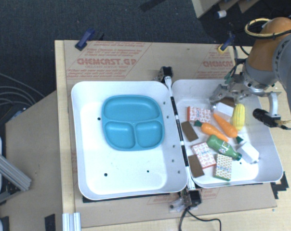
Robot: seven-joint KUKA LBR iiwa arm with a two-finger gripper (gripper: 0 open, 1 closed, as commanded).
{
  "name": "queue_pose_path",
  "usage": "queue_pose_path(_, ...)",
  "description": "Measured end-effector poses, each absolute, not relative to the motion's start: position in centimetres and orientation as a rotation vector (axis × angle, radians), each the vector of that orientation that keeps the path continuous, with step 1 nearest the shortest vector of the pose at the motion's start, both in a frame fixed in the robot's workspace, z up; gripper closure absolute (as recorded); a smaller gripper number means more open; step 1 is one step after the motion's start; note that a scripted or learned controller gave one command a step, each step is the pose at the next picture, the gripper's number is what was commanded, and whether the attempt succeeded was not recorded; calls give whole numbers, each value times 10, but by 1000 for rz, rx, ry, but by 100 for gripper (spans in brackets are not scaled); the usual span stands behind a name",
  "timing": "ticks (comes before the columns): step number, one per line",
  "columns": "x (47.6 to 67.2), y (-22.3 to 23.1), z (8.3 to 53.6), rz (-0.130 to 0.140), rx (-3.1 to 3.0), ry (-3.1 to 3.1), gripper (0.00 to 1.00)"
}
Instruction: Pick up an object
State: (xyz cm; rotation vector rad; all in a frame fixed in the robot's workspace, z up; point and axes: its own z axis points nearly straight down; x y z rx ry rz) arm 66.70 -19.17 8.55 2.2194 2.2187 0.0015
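Jaws of my gripper (226, 96) — spread apart, nothing between them — low over the far end of the right bin (271, 170). White block (224, 109) just below the fingertips; corn (239, 116) and carrot (224, 124) slightly beyond it.

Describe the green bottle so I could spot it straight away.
Look in the right-hand white bin, crowded with toy food and small packets. Near its middle, just below the orange carrot, lies the green bottle, tipped on its side. It is the sole green thing there.
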Motion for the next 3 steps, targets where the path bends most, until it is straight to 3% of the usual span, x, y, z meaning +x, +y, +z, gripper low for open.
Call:
queue_pose_path(1,668,-192,97,4,2217,2217,100)
queue_pose_path(2,627,-146,154,1,2221,2223,100)
queue_pose_path(3,582,-100,253,2,2220,2222,100)
